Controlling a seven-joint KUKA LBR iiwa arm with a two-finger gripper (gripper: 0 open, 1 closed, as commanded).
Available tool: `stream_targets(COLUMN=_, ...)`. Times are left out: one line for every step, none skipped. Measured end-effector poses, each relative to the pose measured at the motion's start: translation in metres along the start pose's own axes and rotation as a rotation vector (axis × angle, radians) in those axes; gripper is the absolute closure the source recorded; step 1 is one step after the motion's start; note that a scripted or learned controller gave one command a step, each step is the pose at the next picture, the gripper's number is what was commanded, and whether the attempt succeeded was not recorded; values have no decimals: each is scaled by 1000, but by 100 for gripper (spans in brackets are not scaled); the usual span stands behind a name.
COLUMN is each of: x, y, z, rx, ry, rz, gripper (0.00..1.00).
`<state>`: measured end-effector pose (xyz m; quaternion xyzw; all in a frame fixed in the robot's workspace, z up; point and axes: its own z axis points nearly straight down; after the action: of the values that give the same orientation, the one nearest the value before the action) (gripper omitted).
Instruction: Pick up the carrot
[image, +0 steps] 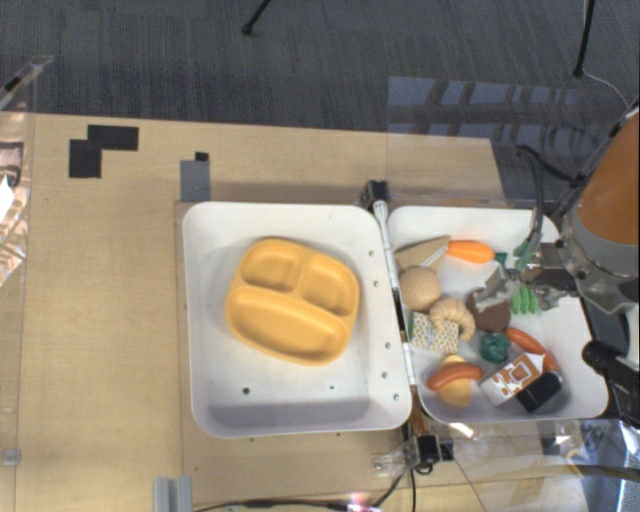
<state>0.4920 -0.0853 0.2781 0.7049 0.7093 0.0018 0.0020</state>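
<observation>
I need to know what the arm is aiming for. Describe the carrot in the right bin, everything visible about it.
The carrot is a small toy, smooth and plastic-looking, with a bright orange body and a green leafy top at its right end. It lies flat on its side, lengthwise left to right, near the far wall of the right bin. Its left tip sits beside a tan wedge; whether they touch cannot be told. The gripper is close to its green end, and nothing is gripping the carrot.

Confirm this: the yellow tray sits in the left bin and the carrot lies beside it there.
Wrong on the carrot. The camera view shows the carrot in the right bin, among the other toy foods; the yellow tray does sit in the left bin.
</observation>
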Motion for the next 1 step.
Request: stream_targets(x=-54, y=61, z=26, rx=1, ry=-1, rz=251, gripper=0)
